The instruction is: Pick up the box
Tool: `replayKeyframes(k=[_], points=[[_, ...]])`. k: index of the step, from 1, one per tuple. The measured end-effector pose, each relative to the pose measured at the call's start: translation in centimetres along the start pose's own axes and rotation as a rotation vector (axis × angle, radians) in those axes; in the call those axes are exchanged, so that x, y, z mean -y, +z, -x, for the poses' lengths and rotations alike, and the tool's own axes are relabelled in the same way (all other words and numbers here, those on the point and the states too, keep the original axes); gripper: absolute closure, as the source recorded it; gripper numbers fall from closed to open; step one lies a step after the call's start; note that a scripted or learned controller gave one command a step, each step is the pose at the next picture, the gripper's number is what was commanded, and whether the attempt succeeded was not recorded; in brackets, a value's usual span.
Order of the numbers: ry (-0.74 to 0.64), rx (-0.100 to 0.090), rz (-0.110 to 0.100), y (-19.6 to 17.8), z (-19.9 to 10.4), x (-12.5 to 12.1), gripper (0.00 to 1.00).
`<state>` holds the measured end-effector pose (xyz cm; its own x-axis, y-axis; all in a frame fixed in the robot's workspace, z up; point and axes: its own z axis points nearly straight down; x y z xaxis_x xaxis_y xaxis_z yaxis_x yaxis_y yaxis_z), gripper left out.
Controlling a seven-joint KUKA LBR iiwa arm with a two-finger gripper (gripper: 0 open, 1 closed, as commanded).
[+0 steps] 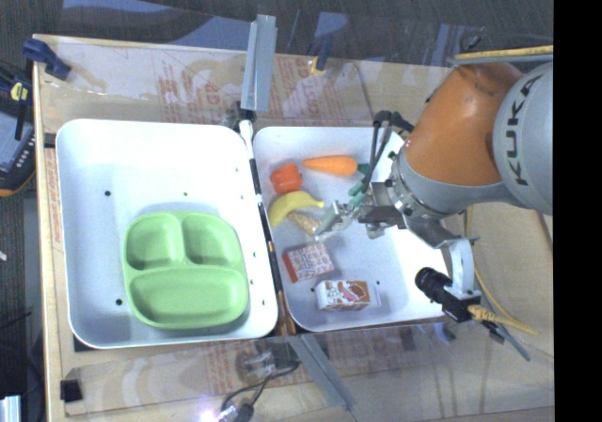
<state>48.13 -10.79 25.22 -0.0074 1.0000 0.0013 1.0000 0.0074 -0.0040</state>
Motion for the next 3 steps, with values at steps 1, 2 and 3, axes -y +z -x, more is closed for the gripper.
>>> replayKeyframes(k=[1,2,3], points=[[-0.024,0.0,-0.001,16.2,1.8,-2.5,0.0],[-0.03,0.002,-0.002,15.2,1.8,-2.5,1.0],[-0.067,0.001,0.002,3.7,-1.9,0.4,1.0]])
